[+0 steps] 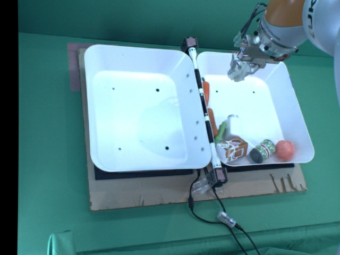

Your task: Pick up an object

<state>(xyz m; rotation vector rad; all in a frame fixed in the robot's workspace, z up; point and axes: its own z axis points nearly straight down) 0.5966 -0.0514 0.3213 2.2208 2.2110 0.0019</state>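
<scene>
On the left side of the bench, the left bin (139, 108) is sitting with only its white floor and a few dark dots showing. Between the two bins a black-and-white striped bar (203, 102) is running from back to front, and a cable (212, 206) is trailing off its near end across the green cloth. Just right of that bar, along the left wall of the right bin (276, 97), two orange carrots (206, 92) are lying end to end, one behind the other. Nearer the front corner, a green vegetable (221, 130) is leaning beside a small white piece (232, 122), and a brown printed carton (232, 149) is sitting just in front of them. Further right, along the front wall, a green and dark can (262, 151) is lying on its side, and an orange-red ball (285, 150) is resting just beside it in the front right corner.

My pincer (239, 73) is hanging over the rear of the right bin, well apart from all of these things. Whether it is open or closed I cannot tell, and nothing is showing in it.
</scene>
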